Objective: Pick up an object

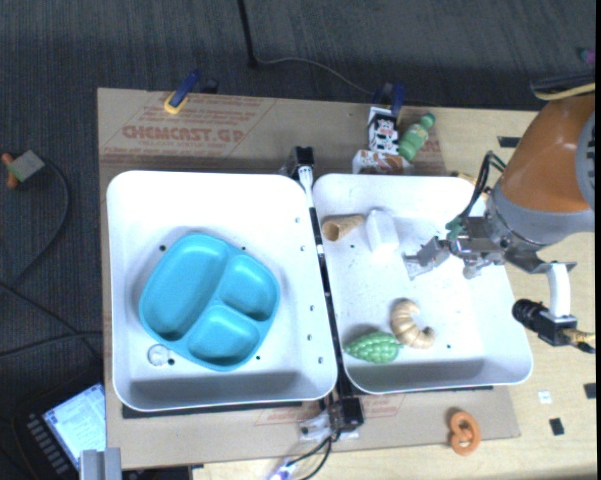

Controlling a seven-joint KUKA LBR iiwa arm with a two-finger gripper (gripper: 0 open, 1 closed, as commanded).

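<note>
The arm (545,183) is reaching into the right bin (485,368), I'm approaching with the gripper (427,255) seemingly empty and slightly parted, and next I'm needing to descend onto the croissant (411,323) below it.

Blue clamp (182,91) on bench's far-left edge, 2nd clamp (395,96) far-mid. Small carton (382,131) + green bottle (415,137) behind right bin. Orange ring (464,430) on bench, near side. Grey carpet (60,38) w/ cables.
</note>
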